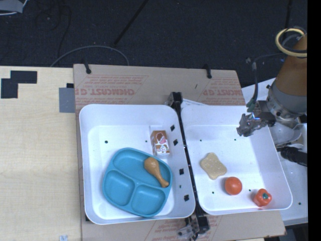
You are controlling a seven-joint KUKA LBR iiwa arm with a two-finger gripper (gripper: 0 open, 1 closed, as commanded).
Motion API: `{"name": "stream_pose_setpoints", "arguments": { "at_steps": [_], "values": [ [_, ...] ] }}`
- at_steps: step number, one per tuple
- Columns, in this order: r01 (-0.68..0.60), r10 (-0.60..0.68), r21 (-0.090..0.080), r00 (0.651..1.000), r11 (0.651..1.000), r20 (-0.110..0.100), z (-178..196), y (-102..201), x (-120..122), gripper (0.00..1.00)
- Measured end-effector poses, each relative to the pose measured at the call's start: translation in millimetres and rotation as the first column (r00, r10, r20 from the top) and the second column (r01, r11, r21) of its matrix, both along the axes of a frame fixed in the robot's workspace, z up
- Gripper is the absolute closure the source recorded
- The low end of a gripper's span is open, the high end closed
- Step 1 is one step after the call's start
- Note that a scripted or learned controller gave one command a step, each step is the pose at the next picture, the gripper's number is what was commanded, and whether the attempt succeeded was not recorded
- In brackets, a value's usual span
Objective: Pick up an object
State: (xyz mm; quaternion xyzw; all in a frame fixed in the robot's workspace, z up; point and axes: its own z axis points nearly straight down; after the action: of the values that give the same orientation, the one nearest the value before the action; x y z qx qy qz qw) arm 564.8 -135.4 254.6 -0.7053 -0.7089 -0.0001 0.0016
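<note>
The arm (291,79) comes in from three o'clock, its jaws (247,125) hanging over the right bin (235,112) near its two o'clock corner; they are small and dark here, so whether they are spread or pressed together I cannot tell, and nothing shows between them. On that bin's floor a slice of toast (213,165) lies near the centre, a tomato (232,186) sits just at its five o'clock, and a red pepper (262,198) rests by the five o'clock corner, apart from the tomato. In the left bin (90,134) a blue divided plate (120,190) fills the six o'clock half, with a chicken drumstick (157,171) lying across its two o'clock rim. A small printed packet (160,142) lies at the plate's one o'clock. Both bins sit on the worktop (35,149)
</note>
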Motion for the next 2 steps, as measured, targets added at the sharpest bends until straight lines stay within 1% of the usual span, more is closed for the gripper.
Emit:
{"name": "stream_pose_setpoints", "arguments": {
  "at_steps": [1, 2],
  "values": [
    [0.000, 0.000, 0.000, 1.000, 1.000, -0.002, -1.7, 58.8, -9.3, 1.00],
    [0.001, -0.001, 0.000, 1.000, 1.000, -0.003, -17.4, 111.1, -11.4, 1.00]
  ]
}}
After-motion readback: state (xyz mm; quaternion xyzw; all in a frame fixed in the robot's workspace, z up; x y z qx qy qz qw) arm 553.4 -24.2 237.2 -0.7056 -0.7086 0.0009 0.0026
